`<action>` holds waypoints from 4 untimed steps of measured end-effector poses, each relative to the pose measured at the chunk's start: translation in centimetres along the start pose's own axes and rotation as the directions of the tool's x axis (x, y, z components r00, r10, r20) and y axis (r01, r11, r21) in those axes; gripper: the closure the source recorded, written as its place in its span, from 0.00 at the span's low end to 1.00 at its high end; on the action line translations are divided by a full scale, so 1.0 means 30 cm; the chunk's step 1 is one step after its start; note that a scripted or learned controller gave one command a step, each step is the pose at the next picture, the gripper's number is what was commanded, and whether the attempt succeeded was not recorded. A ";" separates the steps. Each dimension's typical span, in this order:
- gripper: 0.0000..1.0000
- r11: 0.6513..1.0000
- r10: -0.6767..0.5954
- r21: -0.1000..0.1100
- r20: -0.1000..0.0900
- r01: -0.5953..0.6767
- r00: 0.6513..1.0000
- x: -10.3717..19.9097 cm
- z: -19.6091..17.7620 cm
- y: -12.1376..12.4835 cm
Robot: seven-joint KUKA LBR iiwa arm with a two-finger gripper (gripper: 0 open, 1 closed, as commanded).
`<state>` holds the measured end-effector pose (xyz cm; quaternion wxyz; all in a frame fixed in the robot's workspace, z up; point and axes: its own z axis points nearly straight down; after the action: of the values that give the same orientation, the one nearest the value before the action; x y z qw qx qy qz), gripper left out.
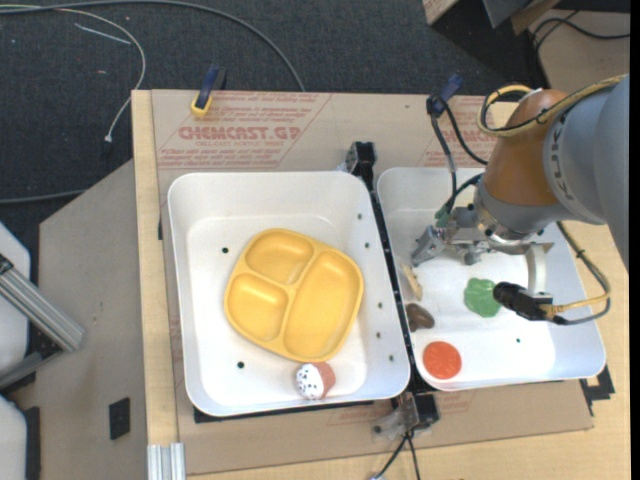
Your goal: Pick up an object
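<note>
The arm's gripper (455, 246) hovers in approach above the right bin (575, 353), jaws spread and pinching nothing, with the green object (481, 296) just below-right of them, so descending onto it seems next.

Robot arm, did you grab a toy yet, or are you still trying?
Nothing looks picked up yet. The green object, the orange disc and the brown piece all lie on the floor of the right bin. In hand: the gripper hangs low in that bin, above the green object. Left: closing on one thing and lifting it.
</note>
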<state>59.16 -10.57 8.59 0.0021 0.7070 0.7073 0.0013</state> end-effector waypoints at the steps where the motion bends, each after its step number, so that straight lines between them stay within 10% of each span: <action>1: 1.00 1.000 0.001 0.004 -0.002 -0.001 1.000 0.002 -0.035 -0.004; 4: 1.00 1.000 -0.001 -0.002 0.000 0.001 1.000 0.008 -0.591 -0.005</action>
<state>58.92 -10.33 26.33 0.0030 0.7067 0.7075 0.0021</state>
